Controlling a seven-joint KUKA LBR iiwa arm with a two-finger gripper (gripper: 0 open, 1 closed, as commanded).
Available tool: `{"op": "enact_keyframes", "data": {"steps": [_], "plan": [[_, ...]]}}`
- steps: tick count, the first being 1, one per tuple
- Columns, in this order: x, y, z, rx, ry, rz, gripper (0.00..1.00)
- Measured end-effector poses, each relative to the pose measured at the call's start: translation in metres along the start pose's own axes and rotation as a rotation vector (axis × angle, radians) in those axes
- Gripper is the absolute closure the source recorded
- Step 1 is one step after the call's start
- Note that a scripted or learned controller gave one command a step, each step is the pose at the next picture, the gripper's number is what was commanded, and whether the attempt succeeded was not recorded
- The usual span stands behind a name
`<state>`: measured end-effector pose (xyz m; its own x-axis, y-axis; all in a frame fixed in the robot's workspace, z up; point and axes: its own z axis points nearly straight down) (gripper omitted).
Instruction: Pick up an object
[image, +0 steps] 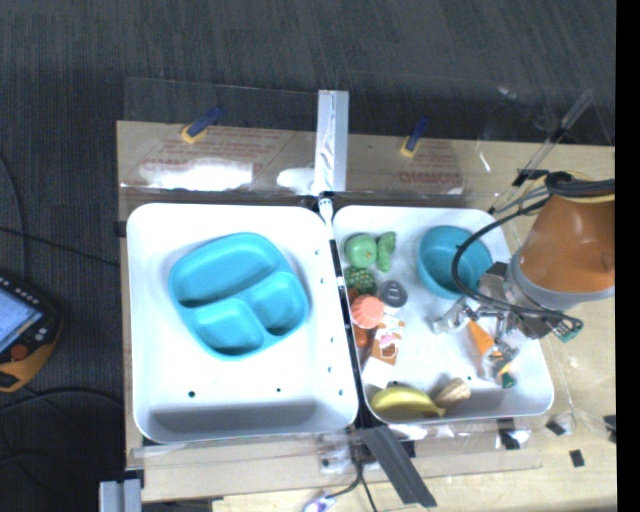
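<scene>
My arm comes in from the right edge of the frame, its orange band (572, 245) over the right bin (440, 215). My gripper (487, 335) hangs low in that bin's lower right; I cannot tell how it is set, as the metal parts blur together there. An orange piece (481, 338) lies right at it, touching or just under, I cannot say which.

The right bin also holds a blue bowl (443, 258) at the top, green fruit (361, 250) at the upper left, and a banana (403, 402) along the bottom edge. The left bin (150, 330) holds a blue divided tray (238, 290). Both bins sit on a wooden bench (590, 400) over dark carpet (60, 100). A handheld screen (20, 330) lies at the far left.
</scene>
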<state>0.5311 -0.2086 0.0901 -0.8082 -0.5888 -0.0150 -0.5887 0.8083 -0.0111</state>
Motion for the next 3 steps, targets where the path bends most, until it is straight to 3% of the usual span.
{"op": "enact_keyframes", "data": {"steps": [1,2,3], "plan": [[-0.0018,-0.0038,0.0011,-0.011,0.006,-0.015,0.0],[-0.0049,-0.0037,0.0013,-0.009,0.009,-0.033,0.0],[-0.001,0.0018,-0.0001,0.003,0.001,0.01,0.0]]}}
